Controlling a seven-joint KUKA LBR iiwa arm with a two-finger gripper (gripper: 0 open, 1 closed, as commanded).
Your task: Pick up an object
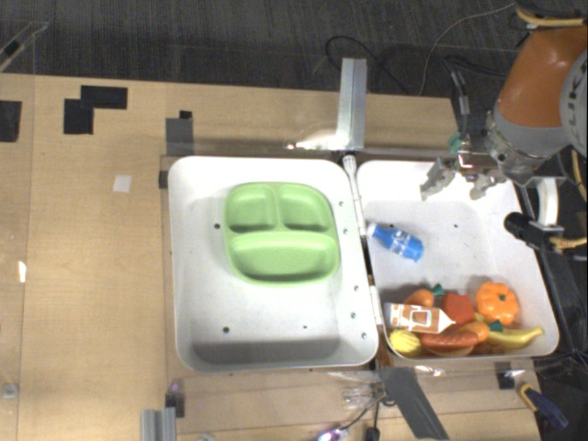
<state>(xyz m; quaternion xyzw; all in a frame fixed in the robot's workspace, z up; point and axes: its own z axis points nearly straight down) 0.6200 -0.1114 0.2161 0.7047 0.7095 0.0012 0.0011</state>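
My gripper (458,184) hangs over the far part of the right bin (514,237), its two fingers spread open with nothing between them. A blue bottle (397,242) lies on its side near the bin's left wall, below and left of the gripper. Along the bin's near edge sits a heap of toy food: an orange pumpkin (497,301), a yellow banana (514,337), a red piece (457,308) and a small white carton (418,318).
The left bin (197,274) holds a green divided plate (279,231). A metal post (353,104) stands behind the wall between the bins. Black cables and arm hardware (537,228) crowd the right bin's right side.
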